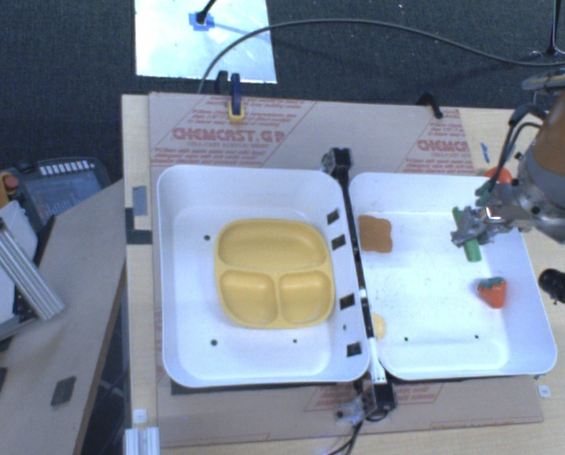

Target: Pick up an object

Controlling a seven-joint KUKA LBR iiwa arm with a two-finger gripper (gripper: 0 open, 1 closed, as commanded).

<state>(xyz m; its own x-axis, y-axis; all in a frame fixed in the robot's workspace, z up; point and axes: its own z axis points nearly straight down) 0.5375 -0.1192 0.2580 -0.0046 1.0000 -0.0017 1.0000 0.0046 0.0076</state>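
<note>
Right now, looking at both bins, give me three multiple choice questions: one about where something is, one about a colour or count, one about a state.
1. Where does the yellow tray lie?
A. In the left bin
B. In the right bin
C. On the cardboard

2. What colour is the item under the gripper?
A. Blue
B. Green
C. Black

3. How does the tray lie?
A. Flipped over
B. Leaning on a wall
C. Flat, compartments up

Answers:
1. A: the tray rests on the floor of the left bin, left of the divider.
2. B: a green piece shows just below the gripper in the right bin.
3. C: its three compartments face the camera.
</note>
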